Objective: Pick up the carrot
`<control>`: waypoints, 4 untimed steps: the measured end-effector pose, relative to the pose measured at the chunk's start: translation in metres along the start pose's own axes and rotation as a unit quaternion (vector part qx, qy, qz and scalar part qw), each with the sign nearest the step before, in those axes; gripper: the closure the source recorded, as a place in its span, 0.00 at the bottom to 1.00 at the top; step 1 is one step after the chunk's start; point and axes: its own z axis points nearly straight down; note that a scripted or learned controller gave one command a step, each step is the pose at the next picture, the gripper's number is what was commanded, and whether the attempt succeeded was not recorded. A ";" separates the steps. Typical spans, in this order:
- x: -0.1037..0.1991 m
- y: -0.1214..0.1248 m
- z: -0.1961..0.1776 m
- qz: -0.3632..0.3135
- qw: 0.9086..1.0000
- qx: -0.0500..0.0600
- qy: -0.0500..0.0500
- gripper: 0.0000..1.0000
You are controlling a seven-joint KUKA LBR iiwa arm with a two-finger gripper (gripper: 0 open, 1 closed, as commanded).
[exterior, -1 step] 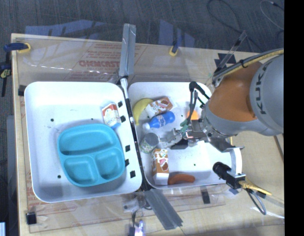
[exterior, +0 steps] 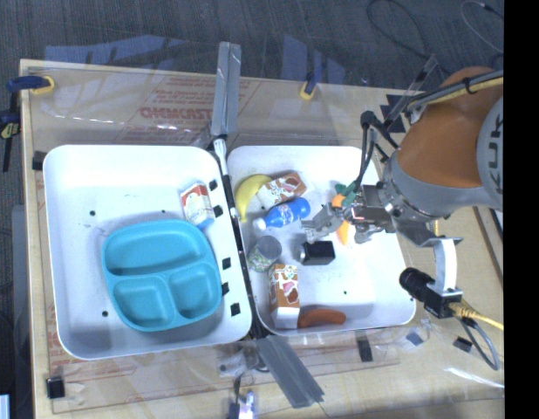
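The carrot [exterior: 338, 202] is orange with a green top and lies in the right bin [exterior: 374, 273] near its right wall. Its middle is hidden under my gripper [exterior: 342, 219], with a second orange bit showing just below it. The gripper hangs directly over the carrot, reaching in from the right, and I cannot make out whether it touches the carrot.
The right bin also holds a banana [exterior: 249, 190], a brown packet [exterior: 287, 184], a blue bottle [exterior: 283, 215], a grey can [exterior: 264, 252], a black box [exterior: 318, 252], a carton [exterior: 286, 291] and a brown sausage [exterior: 321, 317]. A blue divided plate [exterior: 160, 273] and a small carton [exterior: 196, 203] lie in the left bin.
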 end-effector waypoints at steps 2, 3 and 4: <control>-0.067 0.144 0.143 -0.092 0.996 0.002 0.001 0.00; -0.069 0.117 0.093 -0.109 0.994 0.001 0.001 0.00; -0.071 0.137 0.066 -0.100 0.995 0.001 0.000 0.00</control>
